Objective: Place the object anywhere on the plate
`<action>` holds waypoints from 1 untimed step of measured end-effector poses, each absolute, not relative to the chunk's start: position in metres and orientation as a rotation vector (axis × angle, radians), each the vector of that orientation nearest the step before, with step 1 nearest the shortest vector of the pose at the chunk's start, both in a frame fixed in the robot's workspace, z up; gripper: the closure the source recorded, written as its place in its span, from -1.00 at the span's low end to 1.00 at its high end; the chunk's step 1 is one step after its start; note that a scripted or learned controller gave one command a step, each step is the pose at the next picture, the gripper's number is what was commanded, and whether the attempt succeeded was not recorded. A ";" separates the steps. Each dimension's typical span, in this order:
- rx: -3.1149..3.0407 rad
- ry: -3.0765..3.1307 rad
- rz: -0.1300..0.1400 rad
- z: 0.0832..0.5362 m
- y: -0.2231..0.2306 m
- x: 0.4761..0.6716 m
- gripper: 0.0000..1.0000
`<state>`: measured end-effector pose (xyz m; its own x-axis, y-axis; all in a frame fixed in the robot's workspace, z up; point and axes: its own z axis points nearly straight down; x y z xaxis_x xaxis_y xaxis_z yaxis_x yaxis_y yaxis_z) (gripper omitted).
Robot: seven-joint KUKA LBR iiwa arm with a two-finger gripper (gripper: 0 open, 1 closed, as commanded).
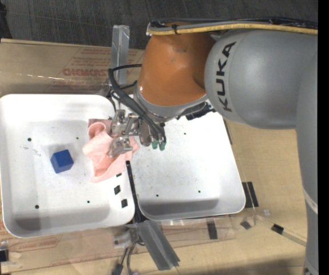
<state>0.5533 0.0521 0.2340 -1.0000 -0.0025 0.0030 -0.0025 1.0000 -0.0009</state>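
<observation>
A pink, soft-looking, crumpled item [102,153] lies against the right wall of the left bin [15,113]; whether it is the plate I cannot tell. My gripper [121,135] hangs under the orange wrist band, directly over the pink item's upper right part and overlapping it. A small blue cube [62,160] sits on the floor of the left bin, well to the left of the gripper and apart from the pink item.
The right bin [210,176] lies under the arm, whose big grey and orange body [210,67] covers its far side. A ridge between the bins runs just below the gripper. Cardboard lies behind the bins.
</observation>
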 end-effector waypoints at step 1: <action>0.012 -3.139 0.002 0.232 0.097 0.528 1.00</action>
<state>0.5276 0.0970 0.2321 -1.0000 -0.0074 0.0029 -0.0074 1.0000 -0.0013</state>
